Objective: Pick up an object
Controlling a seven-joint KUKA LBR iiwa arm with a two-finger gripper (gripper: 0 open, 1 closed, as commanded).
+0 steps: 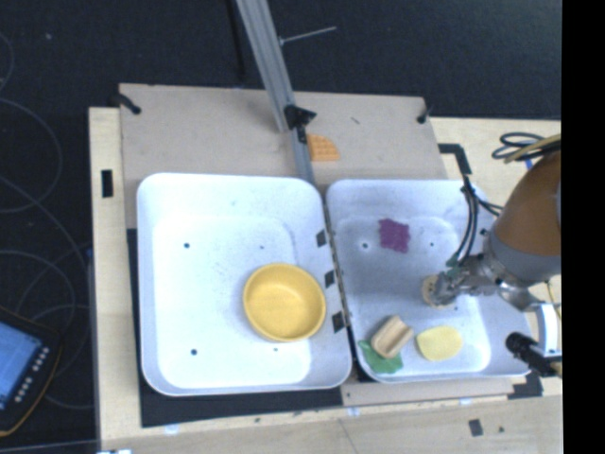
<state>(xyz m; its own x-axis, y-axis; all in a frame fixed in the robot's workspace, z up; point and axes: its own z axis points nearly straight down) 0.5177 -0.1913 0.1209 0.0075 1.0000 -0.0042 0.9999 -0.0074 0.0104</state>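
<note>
While dark cables are trailing across the floor at the far left, a tablet [17, 367] is lying at the near left corner with its blue screen glowing. On the table [109, 253] two white bins are sitting side by side. Left bin [170, 216] is carrying a yellow bowl [283, 302], upright, toward its near right part, well apart from the walls. Beyond the bins, a grey metal rail [267, 55] is slanting down from the far side toward the seam between them, and a small orange waffle-like piece [322, 148] is lying on the brown board [208, 130] just right of the rail's foot.

Right bin [364, 206] is holding a purple square [394, 235] in its far middle. Near the front wall, a tan block [390, 333] is resting on a green scrap [382, 359], with a yellow lump [440, 342] lying just beside them on the right.

Arm [531, 225] is reaching in from the right, and its claw [440, 288] is hanging low over the right bin's floor, between the purple square and the yellow lump, apart from both. Whether the claw is released or clenched I cannot tell; nothing is showing gripped in it.
</note>
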